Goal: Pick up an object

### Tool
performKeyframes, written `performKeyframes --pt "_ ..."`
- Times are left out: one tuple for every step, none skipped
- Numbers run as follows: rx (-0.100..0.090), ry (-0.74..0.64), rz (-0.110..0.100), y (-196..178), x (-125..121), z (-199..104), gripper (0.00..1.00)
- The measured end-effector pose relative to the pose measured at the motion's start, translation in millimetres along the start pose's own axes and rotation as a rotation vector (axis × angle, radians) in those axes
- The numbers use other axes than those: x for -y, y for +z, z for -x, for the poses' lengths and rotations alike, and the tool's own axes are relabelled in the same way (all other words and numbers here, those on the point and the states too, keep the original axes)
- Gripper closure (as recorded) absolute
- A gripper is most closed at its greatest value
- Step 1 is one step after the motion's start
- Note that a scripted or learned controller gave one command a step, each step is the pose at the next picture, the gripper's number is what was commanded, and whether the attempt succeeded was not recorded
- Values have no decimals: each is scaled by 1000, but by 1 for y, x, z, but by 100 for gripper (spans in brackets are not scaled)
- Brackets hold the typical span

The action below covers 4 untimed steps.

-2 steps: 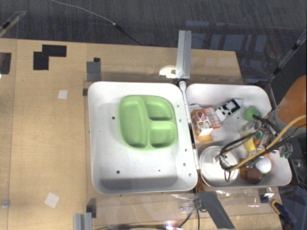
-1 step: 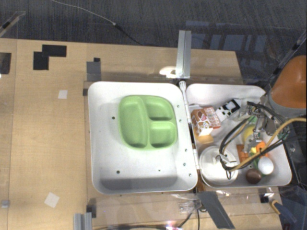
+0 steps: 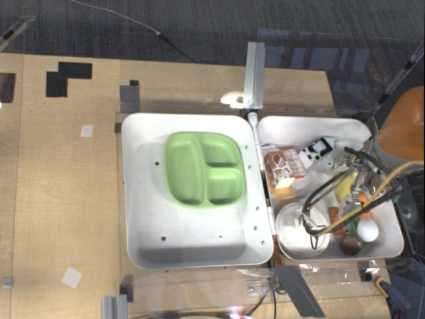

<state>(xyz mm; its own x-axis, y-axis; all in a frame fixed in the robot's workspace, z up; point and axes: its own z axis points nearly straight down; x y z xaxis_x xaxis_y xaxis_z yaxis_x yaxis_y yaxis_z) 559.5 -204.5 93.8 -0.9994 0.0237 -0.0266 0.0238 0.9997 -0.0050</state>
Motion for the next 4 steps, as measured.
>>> performKeyframes --pt "2 43 -1 -1 -11 -19 0" --pt "3 -15 -4 -2 -40 -18 0" --pt "-21 -50 4 5 0 58 0" --pt "-1 -52 1 -13 0 64 100"
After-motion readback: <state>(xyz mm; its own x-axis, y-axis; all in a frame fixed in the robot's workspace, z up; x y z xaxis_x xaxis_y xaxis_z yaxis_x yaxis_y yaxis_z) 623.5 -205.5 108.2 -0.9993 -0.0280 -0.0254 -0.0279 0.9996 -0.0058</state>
